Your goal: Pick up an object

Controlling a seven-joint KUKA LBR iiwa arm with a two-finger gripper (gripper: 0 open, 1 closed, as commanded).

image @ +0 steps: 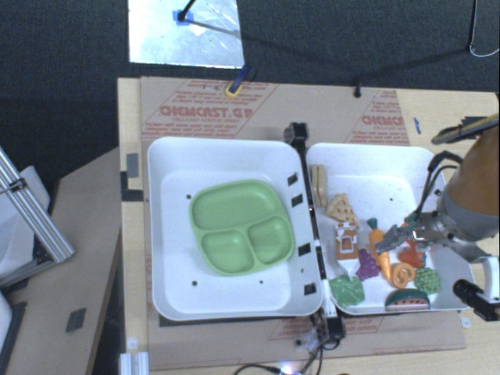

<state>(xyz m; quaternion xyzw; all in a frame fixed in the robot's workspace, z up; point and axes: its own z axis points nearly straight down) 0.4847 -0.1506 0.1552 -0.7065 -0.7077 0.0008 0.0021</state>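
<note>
The small toy foods sit crowded in the near right part of the right bin [367, 158]: an orange carrot [383, 264] lies in the middle of the cluster, with a bunch of purple grapes [367, 265] just to its left, a red piece [409, 254] just to its right, and an orange ring-shaped piece [403, 275] near it on the front side. Nearer still are a green leafy piece [347, 289], a green round piece [426, 280] and a watermelon slice [406, 299] against the near wall. Farther back lie a cracker-like wedge [340, 208] and a tan stick [319, 184]. The gripper [401, 237] reaches in from the right, its tip low over the carrot and red piece; whether it is clenched or released I cannot tell. The left bin [168, 170] holds a green divided plate [241, 226].
</note>
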